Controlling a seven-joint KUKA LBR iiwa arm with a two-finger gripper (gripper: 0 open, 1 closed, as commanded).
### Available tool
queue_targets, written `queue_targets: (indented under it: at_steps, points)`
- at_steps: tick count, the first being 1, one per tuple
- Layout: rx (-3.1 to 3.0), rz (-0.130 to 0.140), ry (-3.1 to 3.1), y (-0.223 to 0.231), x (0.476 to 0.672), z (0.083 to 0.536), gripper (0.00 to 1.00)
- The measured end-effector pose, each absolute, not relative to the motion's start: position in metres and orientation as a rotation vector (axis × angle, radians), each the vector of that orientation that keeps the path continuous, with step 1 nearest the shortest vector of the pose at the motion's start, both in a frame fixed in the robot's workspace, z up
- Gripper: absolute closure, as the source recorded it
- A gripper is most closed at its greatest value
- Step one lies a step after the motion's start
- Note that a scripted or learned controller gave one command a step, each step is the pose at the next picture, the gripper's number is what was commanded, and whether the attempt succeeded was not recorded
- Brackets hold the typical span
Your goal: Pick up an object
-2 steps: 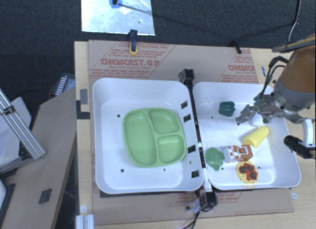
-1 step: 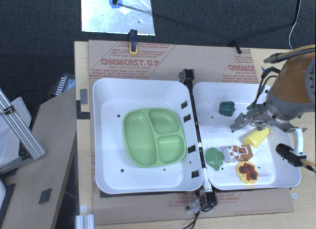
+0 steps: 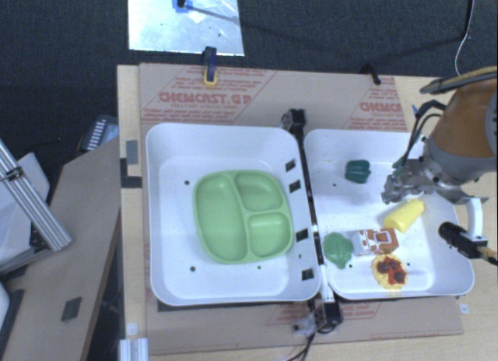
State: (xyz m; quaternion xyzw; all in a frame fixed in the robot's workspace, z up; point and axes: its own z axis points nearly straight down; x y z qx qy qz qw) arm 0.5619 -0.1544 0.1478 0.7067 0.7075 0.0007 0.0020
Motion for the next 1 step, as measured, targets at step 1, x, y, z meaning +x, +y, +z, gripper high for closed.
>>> queue_targets:
  at_steps: [1]
  points:
    - [2.214, 0.005, 2.221, -0.1531, 0.5538, 0.1996, 1.0]
